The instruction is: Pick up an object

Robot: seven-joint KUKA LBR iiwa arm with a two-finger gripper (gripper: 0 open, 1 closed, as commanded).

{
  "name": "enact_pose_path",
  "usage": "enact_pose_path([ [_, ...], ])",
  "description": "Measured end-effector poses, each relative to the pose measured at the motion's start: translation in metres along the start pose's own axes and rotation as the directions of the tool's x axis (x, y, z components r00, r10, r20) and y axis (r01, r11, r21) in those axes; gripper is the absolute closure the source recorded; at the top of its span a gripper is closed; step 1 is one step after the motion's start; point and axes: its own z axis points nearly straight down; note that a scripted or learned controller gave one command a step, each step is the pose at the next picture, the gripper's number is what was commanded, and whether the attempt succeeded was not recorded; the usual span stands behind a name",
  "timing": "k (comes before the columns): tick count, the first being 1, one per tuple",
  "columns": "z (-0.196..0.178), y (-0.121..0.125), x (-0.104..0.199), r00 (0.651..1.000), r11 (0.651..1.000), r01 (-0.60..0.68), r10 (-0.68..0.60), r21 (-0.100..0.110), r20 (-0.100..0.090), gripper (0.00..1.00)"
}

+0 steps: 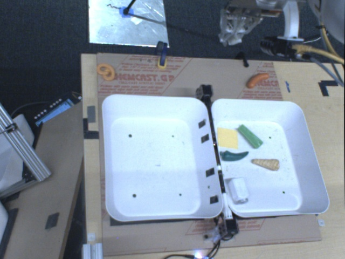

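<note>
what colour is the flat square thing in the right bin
Yellow. The flat square sits near the right bin's left wall, clearest in the camera view.

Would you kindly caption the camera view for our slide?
Gripper raised beyond the bench; right bin holds yellow square, green block, teal pepper.

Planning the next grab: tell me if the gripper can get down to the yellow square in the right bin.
Probably yes. The yellow square lies flat and uncovered, close to the green stick and dark pepper, while the gripper hangs above the bench's far edge.
</note>
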Motion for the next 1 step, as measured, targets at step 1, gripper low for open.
enact_pose_path([
  [1, 0.0008, -0.0422, 0.0723, 1.0, 1.0, 0.024, -0.024, 0.007, -0.008, 1.0],
])
